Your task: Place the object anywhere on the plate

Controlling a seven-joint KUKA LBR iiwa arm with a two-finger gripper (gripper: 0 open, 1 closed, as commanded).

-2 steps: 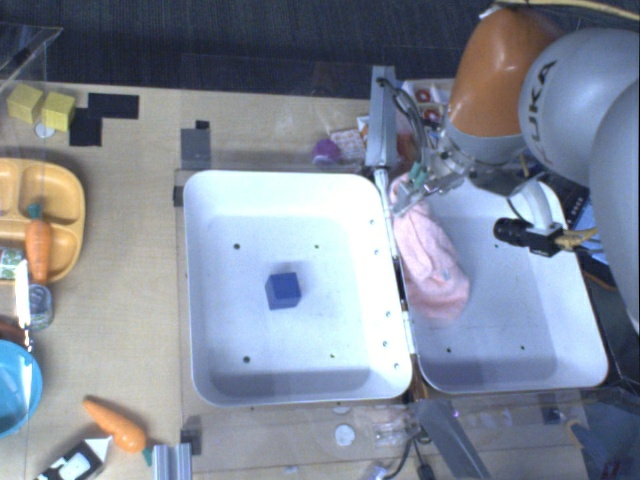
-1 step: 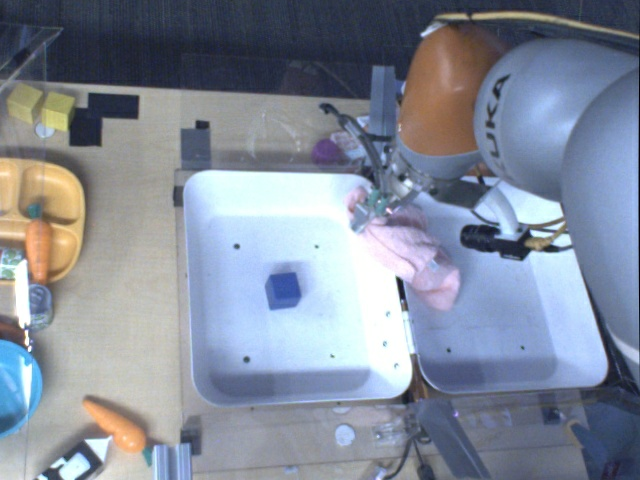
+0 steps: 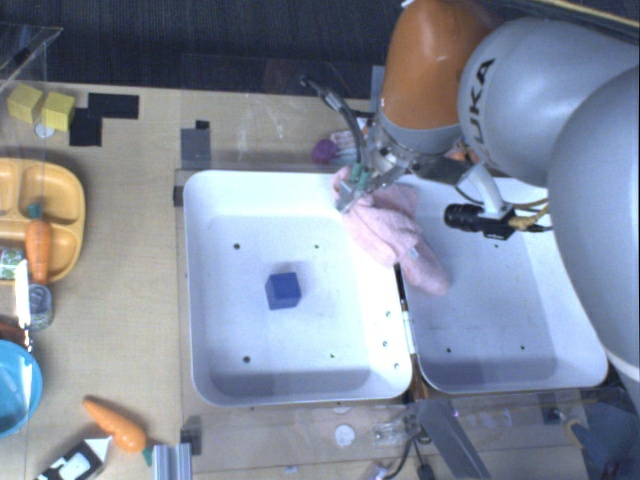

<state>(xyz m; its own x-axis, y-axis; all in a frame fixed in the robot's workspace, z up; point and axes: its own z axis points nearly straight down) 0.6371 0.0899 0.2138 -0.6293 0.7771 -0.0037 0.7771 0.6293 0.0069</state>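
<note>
From the camera above the bench, my pincer sits at the far edge of the bins, right where the two meet. Its fingers are drawn close on the upper end of a pink cloth, a fold of which is bunched between them. The rest of the cloth trails away from my pincer toward the near side and to the right, draped over the divide between the left bin and the right bin, its tail lying on the right bin's floor.

Counting: two white bins, one pink cloth, one blue cube. The cube rests on the left bin's floor, well apart from my pincer, nearer the camera and to the left of it. A small purple thing lies just beyond my pincer, outside the bins; I cannot tell what it is. Far to the left of my pincer, on the bench, are a yellow compartment plate and two carrots, the second carrot near the front edge.

My arm comes in from the right, orange band above the wrist, angled down and leftward.
</note>
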